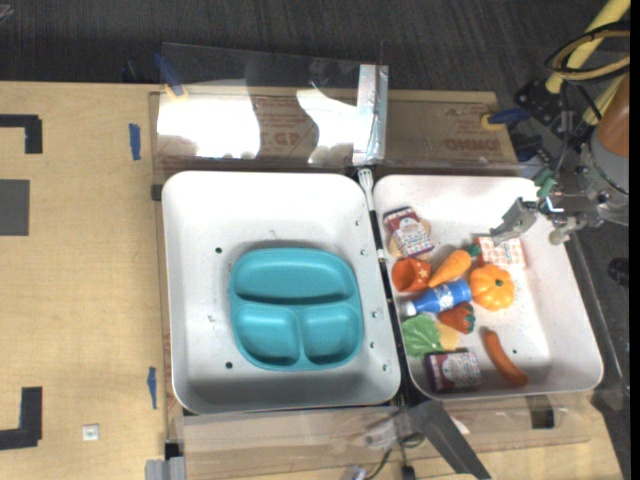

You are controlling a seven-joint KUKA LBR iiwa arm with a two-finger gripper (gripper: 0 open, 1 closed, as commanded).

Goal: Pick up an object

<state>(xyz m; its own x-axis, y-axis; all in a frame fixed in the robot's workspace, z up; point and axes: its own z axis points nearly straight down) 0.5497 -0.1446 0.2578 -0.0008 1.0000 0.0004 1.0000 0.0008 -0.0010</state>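
Nothing lifted yet: the gripper [520, 218] hovers over the right bin [575, 368] near the small white carton [503, 252], jaws apparently released, grasping nothing.

Dark carpet floor [300, 8], plywood bench [80, 268]

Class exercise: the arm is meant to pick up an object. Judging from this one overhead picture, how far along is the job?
Done: the gripper is over the right bin, near its upper right part, above the small white box. In hand: nothing shows between its fingers. Left: choosing and lifting something; the pumpkin, carrot, blue bottle and sausage all lie in the bin. The teal tray sits in the left bin.
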